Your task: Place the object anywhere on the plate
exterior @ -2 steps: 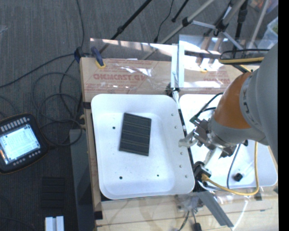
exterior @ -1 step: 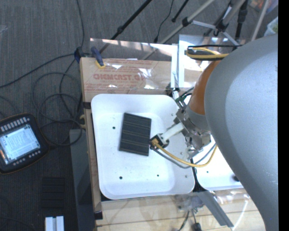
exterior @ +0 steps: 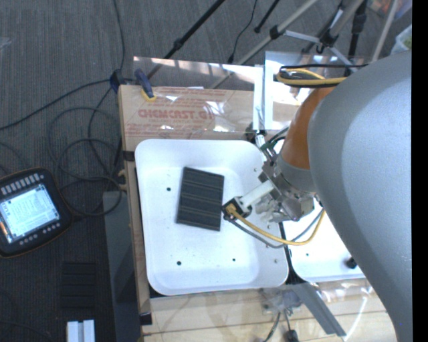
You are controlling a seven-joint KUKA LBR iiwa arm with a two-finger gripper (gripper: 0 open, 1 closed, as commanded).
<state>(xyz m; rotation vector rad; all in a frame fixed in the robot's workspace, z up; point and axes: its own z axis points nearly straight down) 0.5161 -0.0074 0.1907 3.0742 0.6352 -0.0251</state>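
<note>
The pincer (exterior: 284, 208) is mostly hidden under the grey arm (exterior: 374, 167); its state cannot be determined. A dark ribbed rectangular slab (exterior: 200, 198) lies apart, to its view-left.

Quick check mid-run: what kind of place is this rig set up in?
Most likely a robotics lab or test cell: a handheld control pendant lies on grey carpet, loose cables trail across the floor, and tripod legs stand behind the white bin.

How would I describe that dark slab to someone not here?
Find the shallow white bin on the view's left. Near its middle lies a flat dark grey rectangular slab; its ribbed surface sets it apart from the smooth white floor.
</note>
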